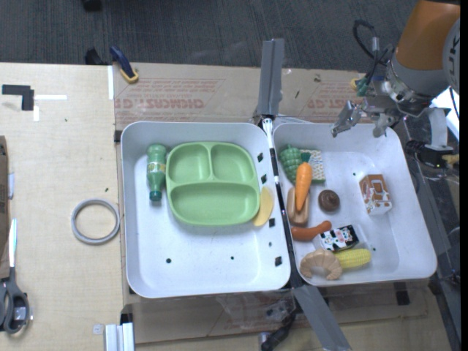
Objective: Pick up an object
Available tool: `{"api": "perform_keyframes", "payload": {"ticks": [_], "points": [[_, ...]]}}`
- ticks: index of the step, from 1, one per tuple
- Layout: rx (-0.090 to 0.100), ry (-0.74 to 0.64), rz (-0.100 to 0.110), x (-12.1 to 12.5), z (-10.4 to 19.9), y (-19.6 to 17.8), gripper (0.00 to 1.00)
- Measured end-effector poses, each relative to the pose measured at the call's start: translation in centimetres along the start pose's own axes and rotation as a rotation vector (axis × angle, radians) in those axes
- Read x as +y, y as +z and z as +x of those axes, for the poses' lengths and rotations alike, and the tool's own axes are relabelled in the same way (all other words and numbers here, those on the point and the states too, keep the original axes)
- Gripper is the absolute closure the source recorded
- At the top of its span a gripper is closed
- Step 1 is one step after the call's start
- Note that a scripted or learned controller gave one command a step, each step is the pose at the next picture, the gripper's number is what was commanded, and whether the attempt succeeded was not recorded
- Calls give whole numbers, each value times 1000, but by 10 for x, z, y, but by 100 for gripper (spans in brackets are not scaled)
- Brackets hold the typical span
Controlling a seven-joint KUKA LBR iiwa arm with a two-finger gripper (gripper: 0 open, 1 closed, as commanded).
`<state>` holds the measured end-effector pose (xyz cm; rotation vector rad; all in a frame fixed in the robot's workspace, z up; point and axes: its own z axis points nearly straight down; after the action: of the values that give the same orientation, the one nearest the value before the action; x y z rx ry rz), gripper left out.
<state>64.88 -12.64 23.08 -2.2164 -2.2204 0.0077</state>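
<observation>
Carrot (303,186) lies lengthwise, tip nearer; claw (362,121) spread wide, holding nothing.

bins: 2 (139,196) (409,196) | divided plate: 1 (212,185) | green bottle: 1 (156,170) | carrot: 1 (303,185) | corn cob: 1 (352,258) | tape ring: 1 (96,221)

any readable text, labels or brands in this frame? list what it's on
Cardboard sheet behind the bins: red print in two patches, seemingly upside down; not readable.
Small carton in the right bin: brown and white print, too small to read.
Black and white packet in the right bin: pattern, no legible words.
Green bottle in the left bin: label too blurred to read.
Nothing else carries text.
</observation>
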Motion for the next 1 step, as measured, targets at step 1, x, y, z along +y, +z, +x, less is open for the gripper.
{"api": "perform_keyframes", "payload": {"ticks": [1], "points": [[0, -27, 1, -16, 33, 97, 0]]}}
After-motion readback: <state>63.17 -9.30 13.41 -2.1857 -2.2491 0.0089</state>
